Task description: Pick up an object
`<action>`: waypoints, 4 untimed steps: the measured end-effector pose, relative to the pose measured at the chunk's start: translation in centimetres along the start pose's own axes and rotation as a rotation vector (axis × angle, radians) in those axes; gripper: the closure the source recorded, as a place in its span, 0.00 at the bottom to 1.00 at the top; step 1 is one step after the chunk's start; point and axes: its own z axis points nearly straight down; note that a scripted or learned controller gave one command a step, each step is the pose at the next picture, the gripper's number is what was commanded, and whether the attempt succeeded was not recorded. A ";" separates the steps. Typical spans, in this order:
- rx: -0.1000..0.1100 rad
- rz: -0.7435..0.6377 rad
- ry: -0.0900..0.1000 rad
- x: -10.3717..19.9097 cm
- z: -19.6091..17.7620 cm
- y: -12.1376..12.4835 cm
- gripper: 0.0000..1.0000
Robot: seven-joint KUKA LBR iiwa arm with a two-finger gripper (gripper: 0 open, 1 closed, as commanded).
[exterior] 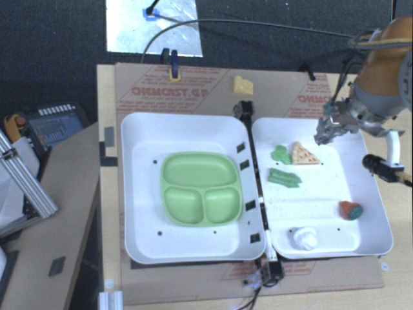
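Tool (324,134) over right bin (368,173) | pizza slice (303,154), strawberry (350,209) inside

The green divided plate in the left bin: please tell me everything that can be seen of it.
The green divided plate is pale green, looks like smooth plastic and has rounded corners. It has three compartments: one wide at the far side, two smaller at the near side. It lies flat, right way up, around the middle of the left bin, with nothing in it.

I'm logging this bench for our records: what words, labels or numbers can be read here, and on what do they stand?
"CHEMCAST G9": red print on the brown protective sheet behind the left white bin.
Red print on the same sheet at the right bin's far corner: partly hidden, unreadable.
Grey handheld control pendant's screen: too blurred to read.
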 end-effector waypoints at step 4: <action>0.004 -0.006 0.004 16.2 -3.9 2.8 1.00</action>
